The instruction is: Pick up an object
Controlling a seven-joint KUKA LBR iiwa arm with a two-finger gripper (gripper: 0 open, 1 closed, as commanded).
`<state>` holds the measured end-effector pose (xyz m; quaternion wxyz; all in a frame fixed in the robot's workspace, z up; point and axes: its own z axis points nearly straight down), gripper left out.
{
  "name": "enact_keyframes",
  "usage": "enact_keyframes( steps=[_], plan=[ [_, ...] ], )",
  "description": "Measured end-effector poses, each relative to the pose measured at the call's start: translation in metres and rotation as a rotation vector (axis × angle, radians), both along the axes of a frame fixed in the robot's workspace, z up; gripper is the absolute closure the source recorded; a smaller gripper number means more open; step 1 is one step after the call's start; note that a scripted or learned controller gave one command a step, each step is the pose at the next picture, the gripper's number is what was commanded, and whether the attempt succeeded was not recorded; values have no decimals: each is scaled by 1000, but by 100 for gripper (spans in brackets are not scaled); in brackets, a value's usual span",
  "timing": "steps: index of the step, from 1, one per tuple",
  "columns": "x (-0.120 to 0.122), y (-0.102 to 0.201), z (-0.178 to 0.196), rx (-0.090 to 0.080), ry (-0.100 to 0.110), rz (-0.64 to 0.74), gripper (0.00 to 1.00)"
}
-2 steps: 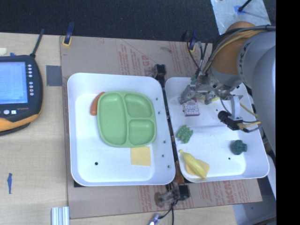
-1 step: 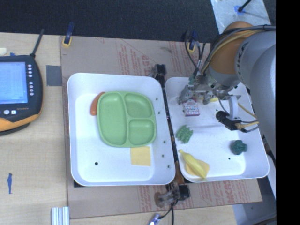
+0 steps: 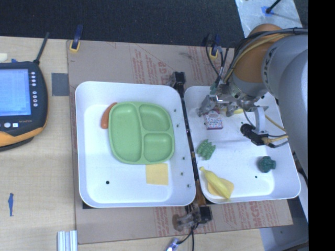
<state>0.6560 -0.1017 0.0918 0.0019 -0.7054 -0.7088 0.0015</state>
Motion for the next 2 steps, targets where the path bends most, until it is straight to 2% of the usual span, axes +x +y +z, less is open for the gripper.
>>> enact_keyframes(
  steps=[2],
  plan=[
    [0,-4,0,0,-1,-2,0]
  ],
)
